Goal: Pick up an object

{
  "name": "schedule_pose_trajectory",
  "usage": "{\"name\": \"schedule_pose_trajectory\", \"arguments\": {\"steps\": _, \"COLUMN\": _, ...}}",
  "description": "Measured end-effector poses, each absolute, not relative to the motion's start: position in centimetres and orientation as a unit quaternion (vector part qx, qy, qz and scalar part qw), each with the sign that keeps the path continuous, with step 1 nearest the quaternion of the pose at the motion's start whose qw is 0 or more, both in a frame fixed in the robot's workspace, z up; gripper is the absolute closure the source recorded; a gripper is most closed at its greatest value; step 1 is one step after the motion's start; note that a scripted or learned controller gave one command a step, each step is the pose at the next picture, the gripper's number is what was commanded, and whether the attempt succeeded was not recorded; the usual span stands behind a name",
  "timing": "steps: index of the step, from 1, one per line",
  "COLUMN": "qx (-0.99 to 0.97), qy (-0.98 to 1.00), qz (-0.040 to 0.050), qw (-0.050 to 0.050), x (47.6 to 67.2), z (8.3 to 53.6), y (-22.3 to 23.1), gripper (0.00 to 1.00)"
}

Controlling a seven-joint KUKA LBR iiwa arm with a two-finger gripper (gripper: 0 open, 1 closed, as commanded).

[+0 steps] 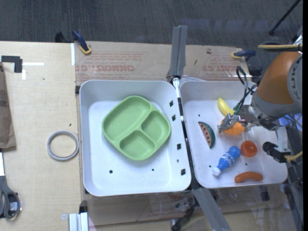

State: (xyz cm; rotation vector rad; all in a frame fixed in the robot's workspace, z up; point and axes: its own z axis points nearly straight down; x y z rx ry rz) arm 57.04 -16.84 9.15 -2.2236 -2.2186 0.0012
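gripper [230, 124] low in right bin [202, 174], right of centre frame, on the orange fruit [235, 129]; jaw state can't tell.

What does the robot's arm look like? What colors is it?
The arm comes in from the right. It is grey and rounded, with a big orange band above the wrist. Thin dark cables run beside it, and the gripper at its tip is small, metal-grey and dark.

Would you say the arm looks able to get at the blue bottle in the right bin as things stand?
Probably yes. The blue bottle lies uncovered in the right bin, apart from the watermelon slice and orange cup, with the end effector hovering nearby.
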Motion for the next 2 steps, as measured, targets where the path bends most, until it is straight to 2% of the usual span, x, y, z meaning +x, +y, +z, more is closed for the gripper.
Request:
{"name": "schedule_pose_trajectory", "arguments": {"steps": 1, "qx": -0.709, "qy": -0.705, "qz": 0.0008, "qw": 0.001, "x": 57.0, "z": 10.0, "y": -16.9, "gripper": 1.00}}
{"name": "schedule_pose_trajectory", "arguments": {"steps": 2, "qx": -0.707, "qy": -0.708, "qz": 0.0012, "qw": 0.001, "x": 56.7, "z": 23.0, "y": -8.1, "gripper": 1.00}}
